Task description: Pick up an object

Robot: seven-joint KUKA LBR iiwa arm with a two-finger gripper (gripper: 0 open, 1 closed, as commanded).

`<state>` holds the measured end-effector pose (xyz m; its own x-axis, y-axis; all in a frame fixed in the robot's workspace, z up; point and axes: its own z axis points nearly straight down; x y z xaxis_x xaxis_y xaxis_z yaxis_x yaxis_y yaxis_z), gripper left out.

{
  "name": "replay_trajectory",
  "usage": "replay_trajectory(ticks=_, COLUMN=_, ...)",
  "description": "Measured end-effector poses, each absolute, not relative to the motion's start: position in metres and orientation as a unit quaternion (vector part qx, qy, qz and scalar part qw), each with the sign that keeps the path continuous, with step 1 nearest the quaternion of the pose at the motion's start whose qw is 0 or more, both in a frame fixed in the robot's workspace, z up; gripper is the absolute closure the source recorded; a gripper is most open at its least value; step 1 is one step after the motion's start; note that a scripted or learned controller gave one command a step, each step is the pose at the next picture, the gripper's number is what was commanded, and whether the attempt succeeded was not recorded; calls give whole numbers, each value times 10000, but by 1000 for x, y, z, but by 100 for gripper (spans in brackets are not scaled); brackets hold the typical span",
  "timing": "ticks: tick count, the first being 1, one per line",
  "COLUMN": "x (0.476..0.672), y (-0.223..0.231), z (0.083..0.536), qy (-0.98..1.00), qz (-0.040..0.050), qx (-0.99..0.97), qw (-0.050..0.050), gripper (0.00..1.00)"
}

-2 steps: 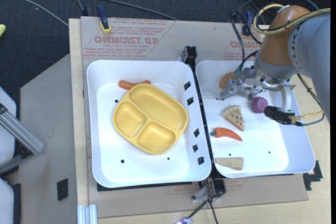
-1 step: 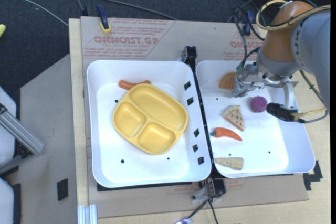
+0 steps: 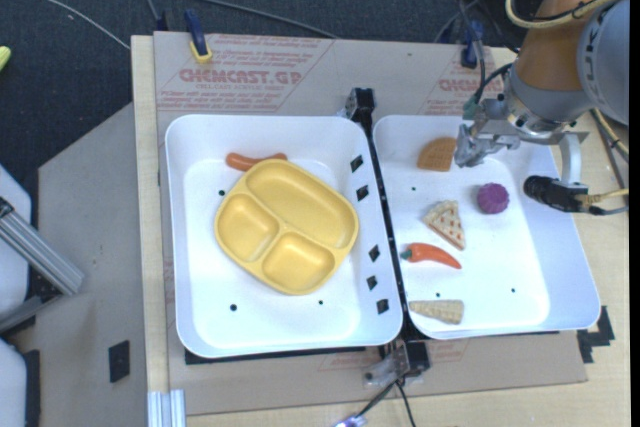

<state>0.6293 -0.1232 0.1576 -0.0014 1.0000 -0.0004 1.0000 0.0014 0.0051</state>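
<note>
My gripper (image 3: 470,153) hangs over the back of the right bin (image 3: 560,265), its tips just right of a tan bread-like piece (image 3: 436,155). In the same bin lie a purple round fruit (image 3: 492,198), a pizza slice (image 3: 445,223), a red-orange chili pepper (image 3: 433,255) and a pale sandwich wedge (image 3: 437,311). Nothing shows between the gripper's tips. The left bin (image 3: 190,245) holds a yellow divided plate (image 3: 287,225), with an orange sausage (image 3: 255,158) behind it.
A black divider (image 3: 375,205) runs between the two bins. A black cylinder with cables (image 3: 555,192) hangs off the arm over the right bin's far side. Clamps (image 3: 198,40) hold the cardboard backing. Cables trail across the floor behind.
</note>
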Motion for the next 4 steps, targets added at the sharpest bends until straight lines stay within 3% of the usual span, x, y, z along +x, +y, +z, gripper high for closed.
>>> replay_trajectory(ticks=2, x=629, y=-118, z=257, qy=7076, qz=23, qx=7066, qw=32, gripper=100)
replay_trajectory(ticks=4, x=622, y=-11, z=246, qy=7089, qz=-4, qx=7053, qw=-19, gripper=100)
